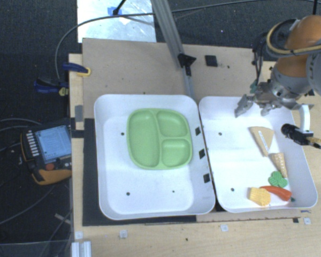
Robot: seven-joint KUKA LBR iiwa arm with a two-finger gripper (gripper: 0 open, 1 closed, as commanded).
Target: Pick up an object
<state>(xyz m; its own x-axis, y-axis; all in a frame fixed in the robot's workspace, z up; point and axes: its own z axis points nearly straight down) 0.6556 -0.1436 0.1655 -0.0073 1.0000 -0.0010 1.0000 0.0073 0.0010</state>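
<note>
Pale yellow and wedge-shaped, a toy cheese slice (262,139) is seen lying flat in the right bin (224,159), toward its right side, with a lighter stripe running along its length. Just nearer than it, a tan cone-shaped piece (279,162) is found, its narrow end pointing nearward. Nearer still, a small green leafy piece (278,179) is set against an orange-red carrot-like piece (278,191), and a yellow textured block (260,196) is placed just left of the carrot, close to the near right corner of the bin. These pieces are gathered along the right side of the bin, while its left half is left as bare white floor.

The gripper (254,107) is held above the far edge of the right bin, well apart from the cheese slice and the other pieces. Its two grey fingers are spread apart, and nothing is gripped between them. The grey arm with its orange band (309,28) is brought in from the right, and a black cylindrical part (294,134) is seen by the bin's right rim.

In the left bin (112,191), a light green divided plate (159,138) with three compartments is placed toward the far side. Both bins are borne by a brown board (128,68), and a blue-screened handheld device (48,149) is seen at the far left on the dark floor.
</note>
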